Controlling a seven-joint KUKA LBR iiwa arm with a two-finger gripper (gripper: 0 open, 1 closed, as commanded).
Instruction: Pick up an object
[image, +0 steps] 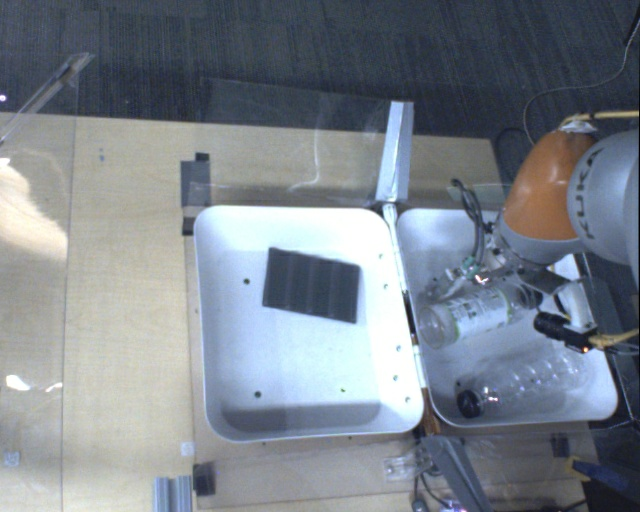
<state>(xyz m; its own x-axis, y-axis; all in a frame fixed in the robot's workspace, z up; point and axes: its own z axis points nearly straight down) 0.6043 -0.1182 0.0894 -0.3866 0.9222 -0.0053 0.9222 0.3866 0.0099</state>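
In the right bin (440, 235) a clear plastic bottle with a pale label (470, 316) lies on its side near the left wall. A second clear bottle with a black cap (515, 385) lies along the front wall. My gripper (487, 272) reaches down into this bin just above the labelled bottle's upper side, under the grey wrist and orange band (545, 195). The wrist hides much of it, and whether it touches the bottle cannot be made out.
A dark grey ribbed rectangular pad (311, 285) lies flat in the left bin (300, 400), towards its back. A metal divider post (395, 150) rises behind the wall between the bins. Black cables (560, 328) hang off the wrist over the right bin.
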